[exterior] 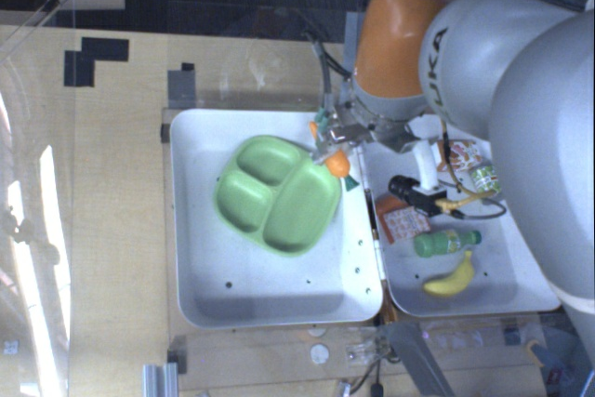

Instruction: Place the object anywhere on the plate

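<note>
The two-finger gripper (332,142) hung at the frame's upper middle, over the right edge of the left shallow white bin (200,284); whether its jaws were open could not be told. A small round orange object (337,165) sat just below it, touching the upper right rim of the green three-compartment plastic plate (277,194). The right white bin (483,291) held a yellow banana (450,279), a green bottle (444,243) and packets. The left bin's lower half lay bare.

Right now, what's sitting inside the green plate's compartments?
The green plate shows three bare compartments. A small orange object sits at its upper right rim, by the gripper; the rim beneath it is covered.
</note>
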Robot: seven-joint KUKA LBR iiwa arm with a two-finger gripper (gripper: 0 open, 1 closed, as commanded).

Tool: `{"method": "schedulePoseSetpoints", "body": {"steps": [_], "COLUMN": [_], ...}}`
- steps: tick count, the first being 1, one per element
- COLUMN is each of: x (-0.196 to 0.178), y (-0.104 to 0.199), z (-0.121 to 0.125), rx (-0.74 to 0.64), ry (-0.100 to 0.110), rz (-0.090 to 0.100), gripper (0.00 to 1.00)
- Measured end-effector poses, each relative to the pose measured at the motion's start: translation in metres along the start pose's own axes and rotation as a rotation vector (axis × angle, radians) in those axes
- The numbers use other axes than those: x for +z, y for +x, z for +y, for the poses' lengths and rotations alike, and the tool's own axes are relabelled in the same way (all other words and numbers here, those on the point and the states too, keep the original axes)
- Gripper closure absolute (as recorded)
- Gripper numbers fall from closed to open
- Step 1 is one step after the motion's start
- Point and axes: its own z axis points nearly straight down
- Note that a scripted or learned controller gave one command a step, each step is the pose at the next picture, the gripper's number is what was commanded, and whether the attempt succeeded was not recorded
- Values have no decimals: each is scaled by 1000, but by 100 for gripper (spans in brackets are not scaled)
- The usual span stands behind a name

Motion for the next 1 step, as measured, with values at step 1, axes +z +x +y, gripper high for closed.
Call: {"method": "schedulePoseSetpoints", "body": {"steps": [1], "x": [0], "y": [0], "z": [0], "rx": [1], "ry": [0], "rz": [0], "gripper": [0]}}
